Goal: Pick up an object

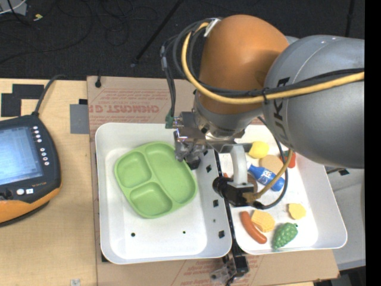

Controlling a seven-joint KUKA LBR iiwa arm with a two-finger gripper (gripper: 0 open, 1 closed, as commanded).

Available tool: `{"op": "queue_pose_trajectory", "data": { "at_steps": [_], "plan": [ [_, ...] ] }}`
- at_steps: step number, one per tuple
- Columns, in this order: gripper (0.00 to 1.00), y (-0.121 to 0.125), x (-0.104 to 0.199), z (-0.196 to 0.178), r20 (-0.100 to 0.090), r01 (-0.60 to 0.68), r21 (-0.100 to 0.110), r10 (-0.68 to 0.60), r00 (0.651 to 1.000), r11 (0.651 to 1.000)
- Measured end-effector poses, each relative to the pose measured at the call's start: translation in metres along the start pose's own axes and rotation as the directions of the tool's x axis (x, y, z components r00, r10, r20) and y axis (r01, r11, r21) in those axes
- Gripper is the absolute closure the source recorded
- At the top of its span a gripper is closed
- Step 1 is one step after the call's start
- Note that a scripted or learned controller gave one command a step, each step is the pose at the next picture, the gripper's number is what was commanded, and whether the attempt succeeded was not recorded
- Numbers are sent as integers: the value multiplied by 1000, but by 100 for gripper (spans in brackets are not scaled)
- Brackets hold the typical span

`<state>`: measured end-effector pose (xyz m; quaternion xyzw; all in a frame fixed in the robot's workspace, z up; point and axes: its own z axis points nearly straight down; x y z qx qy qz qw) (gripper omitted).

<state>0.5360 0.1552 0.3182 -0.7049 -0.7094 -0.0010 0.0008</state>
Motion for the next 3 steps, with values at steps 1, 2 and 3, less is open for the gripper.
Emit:
{"op": "queue_pose_trajectory", "data": {
  "at_steps": [1, 2, 3],
  "plan": [
    [100, -48, -23, 2, 4, -11, 7, 11, 1000, 1000],
    [100, -45, -24, -7, 4, -13, 9, 13, 1000, 1000],
    [100, -61, -79, -101, 2, -9, -6, 9, 1000, 1000]
  ]
}}
